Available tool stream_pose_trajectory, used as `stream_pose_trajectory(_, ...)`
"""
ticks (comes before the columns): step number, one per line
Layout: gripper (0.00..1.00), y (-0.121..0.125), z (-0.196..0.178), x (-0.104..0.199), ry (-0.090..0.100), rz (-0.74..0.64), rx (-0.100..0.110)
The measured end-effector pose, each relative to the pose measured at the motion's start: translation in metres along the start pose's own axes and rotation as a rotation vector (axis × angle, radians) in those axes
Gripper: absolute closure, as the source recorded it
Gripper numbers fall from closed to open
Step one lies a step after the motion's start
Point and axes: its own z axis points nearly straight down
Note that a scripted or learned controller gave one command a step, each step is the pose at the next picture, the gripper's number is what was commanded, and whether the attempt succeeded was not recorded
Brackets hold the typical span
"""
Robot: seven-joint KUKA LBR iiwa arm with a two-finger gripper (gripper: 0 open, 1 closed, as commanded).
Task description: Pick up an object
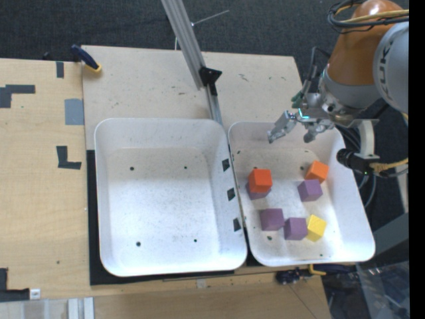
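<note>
Several small blocks lie in the right bin (345,244). An orange cube (261,178) rests against a purple block (255,190) near the bin's left wall. Another orange cube (317,171) sits by the right wall, with a purple cube (309,190) just below it. Lower down lie two purple cubes (271,218) (295,228) and a yellow cube (317,226). My gripper (293,133) hangs open over the bin's far end, above and behind the blocks, with nothing between its fingers.
The left bin (106,198) stands beside the right one. A slanted metal rail (189,38) runs down to the bins' shared edge. A blue and yellow tool (86,57) lies at the bench's back left. Cables hang at the arm's right.
</note>
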Motion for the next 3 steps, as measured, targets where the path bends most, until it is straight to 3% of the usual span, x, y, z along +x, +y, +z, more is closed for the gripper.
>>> stream_pose_trajectory(1, 0.00, 0.001, -0.003, 0.000, -0.001, -0.001, -0.005)
stream_pose_trajectory(3, 0.00, -0.004, 0.086, 0.006, -0.002, 0.000, 0.000)
